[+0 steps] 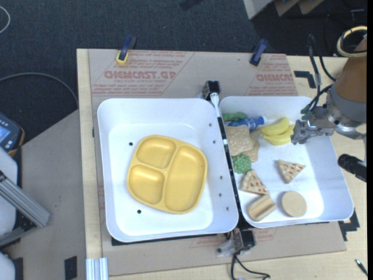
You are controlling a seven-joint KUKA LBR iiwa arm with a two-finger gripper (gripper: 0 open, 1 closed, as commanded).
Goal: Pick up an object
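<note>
the pick looks barely begun: nothing is lifted, and every item lies on a bin floor. the gripper [301,132] sits low over the right bin [341,182], at its upper right part, just beside the banana [277,130], which lies to the gripper's left. whether it touches the banana i cannot tell, and how the gripper is set is not clear from this slant. nothing can be seen held in it.

taking the banana as the mark: a blue and green toy [243,121] lies to its left, a cracker [238,139] below-left, a pizza slice [289,170] below it, a second slice [253,184] further down-left, then a bread roll [261,207] and a round biscuit [293,203] near the bin's lower edge. a yellow plate [168,173] rests in the left bin [111,156], well apart.

judging by nearness, the banana is the likely target; closing on it and lifting are left.
</note>
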